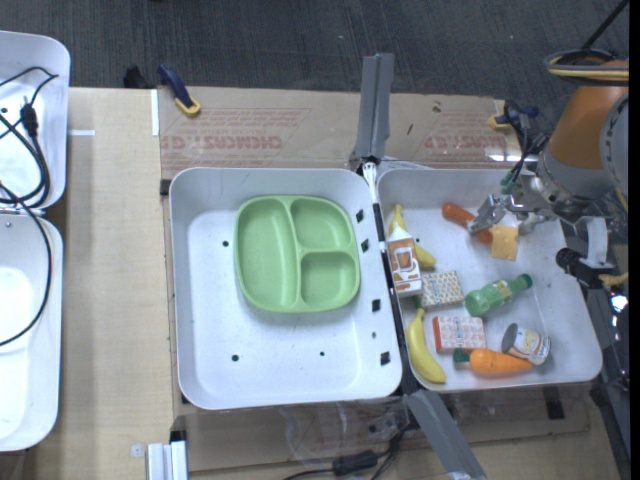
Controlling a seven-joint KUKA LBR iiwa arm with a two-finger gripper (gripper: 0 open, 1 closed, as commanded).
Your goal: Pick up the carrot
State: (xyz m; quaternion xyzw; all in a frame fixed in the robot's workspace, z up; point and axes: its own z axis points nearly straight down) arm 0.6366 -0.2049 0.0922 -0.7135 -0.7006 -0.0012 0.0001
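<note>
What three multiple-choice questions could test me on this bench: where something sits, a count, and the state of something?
1. Where is the carrot?
A. near front edge of the right bin
B. on the green plate
C. outside both bins

2. How many bananas?
A. none
B. two
C. five

3. How is the green bottle?
A. standing
B. lying on its side
C. stacked on the plate

Answers: 1 A, it lies by the can. 2 B, one banana in front, another behind. 3 B, it lies flat on the bin floor.
</note>
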